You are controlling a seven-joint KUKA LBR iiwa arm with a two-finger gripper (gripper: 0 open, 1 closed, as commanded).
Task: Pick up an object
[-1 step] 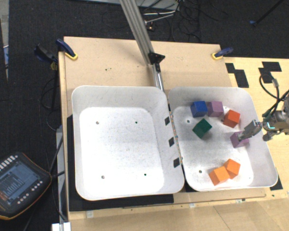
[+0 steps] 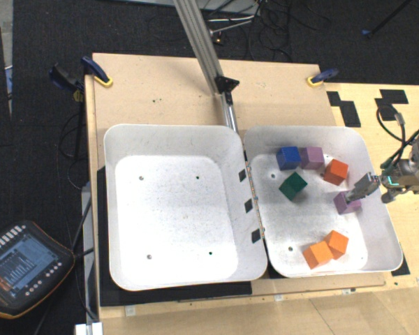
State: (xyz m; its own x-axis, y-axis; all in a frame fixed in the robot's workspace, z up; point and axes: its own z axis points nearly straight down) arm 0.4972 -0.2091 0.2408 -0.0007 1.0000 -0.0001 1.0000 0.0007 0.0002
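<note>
Overhead slanted view of a pale wooden bench (image 2: 167, 89) bearing two shallow white plastic bins side by side. Left bin (image 2: 119, 152) bare white inside, speckled with a few dark dots. Right bin (image 2: 349, 142) holding small blocks: a blue cube (image 2: 288, 157) touching a lilac purple cube (image 2: 311, 157) near the far wall, a dark green cube (image 2: 292, 185) just below them, an orange cube (image 2: 336, 171) to their right, a smaller purple block (image 2: 346, 202) near the right wall, and a pair of orange cubes (image 2: 326, 249) touching each other near the front right corner.

Robot wrist entering from the right edge, with a two-finger gripper (image 2: 366, 187) low over the right bin's right side, tip just beside and seemingly touching the smaller purple block. Jaw state impossible to tell at this size; no block visibly between them.

Judged step: approach to a grasp, nothing lifted yet, likely target the smaller purple block. Next move calling for centring directly over that block, descending astride it, closing, then lifting straight up, with care to stay off the bin wall close by

A handheld control pendant (image 2: 21, 267) on the dark floor at lower left
</note>
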